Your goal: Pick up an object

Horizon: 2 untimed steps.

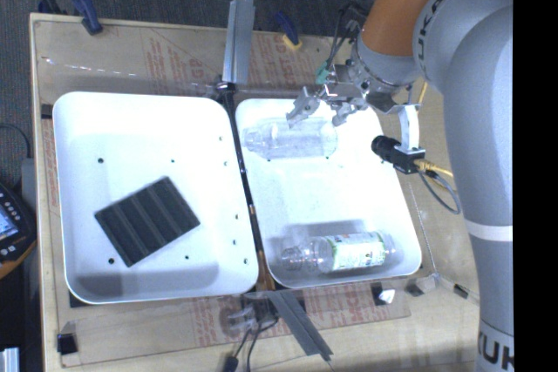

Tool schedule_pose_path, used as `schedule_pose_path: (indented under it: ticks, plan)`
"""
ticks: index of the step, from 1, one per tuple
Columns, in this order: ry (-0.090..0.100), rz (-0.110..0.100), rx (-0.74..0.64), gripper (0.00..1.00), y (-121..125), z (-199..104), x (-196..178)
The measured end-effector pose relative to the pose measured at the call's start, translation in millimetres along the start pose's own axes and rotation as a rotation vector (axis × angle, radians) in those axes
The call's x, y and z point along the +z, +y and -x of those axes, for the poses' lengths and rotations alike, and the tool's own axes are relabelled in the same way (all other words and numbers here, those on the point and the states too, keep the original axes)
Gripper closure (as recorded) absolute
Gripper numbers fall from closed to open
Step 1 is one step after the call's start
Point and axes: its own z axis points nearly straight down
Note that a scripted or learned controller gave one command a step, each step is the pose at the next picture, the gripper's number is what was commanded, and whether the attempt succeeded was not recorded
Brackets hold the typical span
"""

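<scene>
- Nearest candidate obj: clear plastic bottle, no label (288, 140), lying on its side at the far end of the right-hand shallow white bin (397, 213), long axis across the bin.
- Handling guess: prob. empty, so v. light; thin walls will flex under a squeeze; smooth round surface = slippery, may roll or squirt out. Not fragile.
- Best hold, imo: across the mid-body, fingers either side of the long axis, modest force; the neck end is stiffer but a smaller target.
- 2nd option: clear plastic bottle w/ white-green label (336, 252), also on its side, at the near end of the same bin, well apart from the first. Label may give more friction; can't tell if there's liquid inside.
- Left white bin (70, 187) holds a flat dark ribbed rectangular panel (146, 220) – thin, lies flush, hard to get fingers under.
- Two-finger gripper (321, 109) sits just above/beside the unlabelled bottle's far edge; fingers look spread, nothing between them.
- Grey arm w/ orange band (397, 9) comes in from the right, wrist bent down toward the bin's far end.
- Step judged: lining up over the bottle, no grasp yet.
</scene>
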Motion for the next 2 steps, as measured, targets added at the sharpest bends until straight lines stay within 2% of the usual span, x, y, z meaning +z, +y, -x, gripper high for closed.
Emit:
schedule_pose_path:
  ticks: [1,2]
  plan:
    - [0.0,-0.002,0.185,0.0,-42.1,20.2,21.0]
    - [0.001,0.003,0.179,0.0,-114.8,41.9,-7.5]
